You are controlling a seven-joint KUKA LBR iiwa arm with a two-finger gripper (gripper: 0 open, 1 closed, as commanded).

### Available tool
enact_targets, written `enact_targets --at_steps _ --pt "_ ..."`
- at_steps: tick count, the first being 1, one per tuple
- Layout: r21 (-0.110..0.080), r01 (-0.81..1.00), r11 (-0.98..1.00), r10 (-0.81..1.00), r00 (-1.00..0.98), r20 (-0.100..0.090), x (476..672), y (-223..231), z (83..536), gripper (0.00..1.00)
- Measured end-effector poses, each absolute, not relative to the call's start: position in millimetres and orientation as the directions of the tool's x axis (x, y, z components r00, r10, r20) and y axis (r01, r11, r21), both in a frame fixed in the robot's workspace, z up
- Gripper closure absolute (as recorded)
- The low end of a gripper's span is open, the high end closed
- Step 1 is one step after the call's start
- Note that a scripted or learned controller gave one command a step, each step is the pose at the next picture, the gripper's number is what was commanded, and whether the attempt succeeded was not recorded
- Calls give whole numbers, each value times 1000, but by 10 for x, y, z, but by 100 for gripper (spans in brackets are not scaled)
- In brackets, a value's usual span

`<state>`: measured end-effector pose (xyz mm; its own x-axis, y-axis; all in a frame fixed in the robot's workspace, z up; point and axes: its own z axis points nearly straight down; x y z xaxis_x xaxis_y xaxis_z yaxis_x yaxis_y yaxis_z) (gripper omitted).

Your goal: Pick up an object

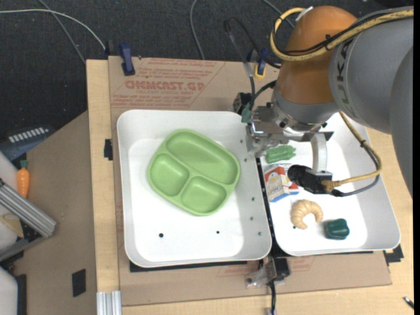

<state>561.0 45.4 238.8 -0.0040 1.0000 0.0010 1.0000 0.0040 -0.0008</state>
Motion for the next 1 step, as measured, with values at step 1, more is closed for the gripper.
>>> enact_targets --at_steps 1 --pt "0 1000 4 1000 -4 1 5789 903 2440 100"
